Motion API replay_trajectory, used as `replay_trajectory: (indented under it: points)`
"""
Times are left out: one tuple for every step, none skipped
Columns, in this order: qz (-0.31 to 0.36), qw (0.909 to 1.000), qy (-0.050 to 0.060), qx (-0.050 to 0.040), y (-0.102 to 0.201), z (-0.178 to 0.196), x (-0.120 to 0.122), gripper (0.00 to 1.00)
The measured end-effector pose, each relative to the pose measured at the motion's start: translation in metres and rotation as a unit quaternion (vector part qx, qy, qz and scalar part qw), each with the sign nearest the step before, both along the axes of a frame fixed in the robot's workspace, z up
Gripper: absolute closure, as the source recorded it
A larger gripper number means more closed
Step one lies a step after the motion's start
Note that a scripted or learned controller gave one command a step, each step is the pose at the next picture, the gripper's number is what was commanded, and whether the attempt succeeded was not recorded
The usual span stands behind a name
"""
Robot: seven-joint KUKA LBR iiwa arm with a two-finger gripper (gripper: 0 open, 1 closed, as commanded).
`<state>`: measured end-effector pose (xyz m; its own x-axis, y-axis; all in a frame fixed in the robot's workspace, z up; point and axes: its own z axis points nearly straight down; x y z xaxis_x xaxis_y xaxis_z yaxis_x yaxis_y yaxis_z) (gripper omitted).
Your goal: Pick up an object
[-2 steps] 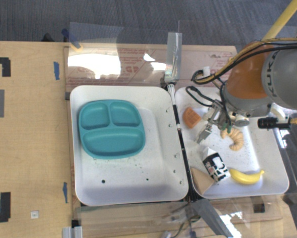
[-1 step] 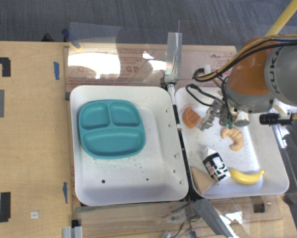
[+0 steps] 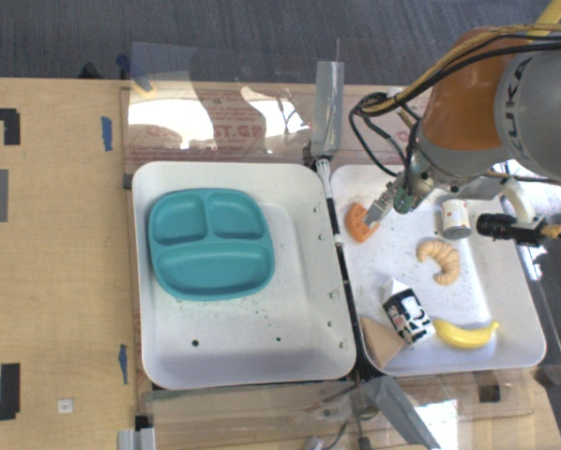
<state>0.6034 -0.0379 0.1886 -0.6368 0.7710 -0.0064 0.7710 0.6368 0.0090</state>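
We see the gripper over the right bin, its fingers touching the orange piece; grasp unclear

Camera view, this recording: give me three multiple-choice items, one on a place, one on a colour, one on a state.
1. Where does the divided tray lie?
A. left bin
B. right bin
C. on the cardboard

2. What colour is the banana?
A. green
B. yellow
C. brown

3. How does the gripper stand to the orange piece?
A. right at it, by the right bin's left wall
B. far off, over the tray
C. over the banana

Key: 1 A, tray fills the left bin; 2 B, plainly yellow; 3 A, tip meets the orange piece.
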Motion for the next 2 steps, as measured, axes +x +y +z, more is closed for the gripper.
replay_trajectory:
  points:
    - [-0.18,0.9836,0.004,0.0009,0.063,-0.004,-0.003,1.0]
    - [-0.585,0.8107,0.005,0.0022,0.096,-0.005,-0.001,1.0]
